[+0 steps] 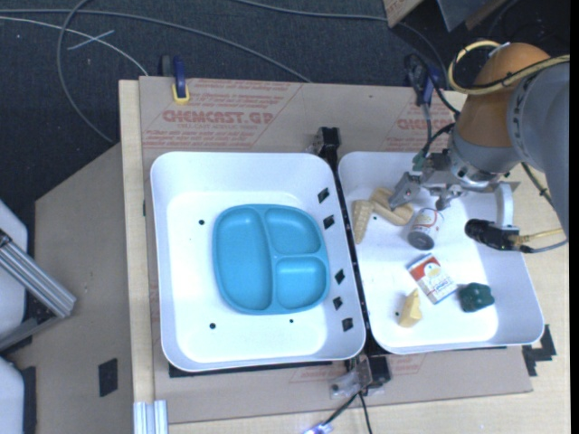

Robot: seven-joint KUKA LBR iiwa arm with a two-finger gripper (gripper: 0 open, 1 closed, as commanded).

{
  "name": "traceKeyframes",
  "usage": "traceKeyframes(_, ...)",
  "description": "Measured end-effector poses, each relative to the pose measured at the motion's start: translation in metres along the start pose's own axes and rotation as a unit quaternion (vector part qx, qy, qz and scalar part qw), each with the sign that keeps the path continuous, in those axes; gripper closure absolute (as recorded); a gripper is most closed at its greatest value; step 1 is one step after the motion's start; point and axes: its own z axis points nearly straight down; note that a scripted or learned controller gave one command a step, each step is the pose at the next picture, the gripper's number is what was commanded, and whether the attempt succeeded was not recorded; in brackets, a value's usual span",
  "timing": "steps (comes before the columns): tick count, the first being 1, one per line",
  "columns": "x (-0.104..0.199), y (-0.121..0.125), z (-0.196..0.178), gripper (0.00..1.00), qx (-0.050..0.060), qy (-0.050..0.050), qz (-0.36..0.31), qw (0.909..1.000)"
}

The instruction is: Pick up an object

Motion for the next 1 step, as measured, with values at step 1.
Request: traceKeyframes(1, -0.0007, 0.0019, 0.0124, 0.0, -0.004, -0.001, 0.0, 1.0)
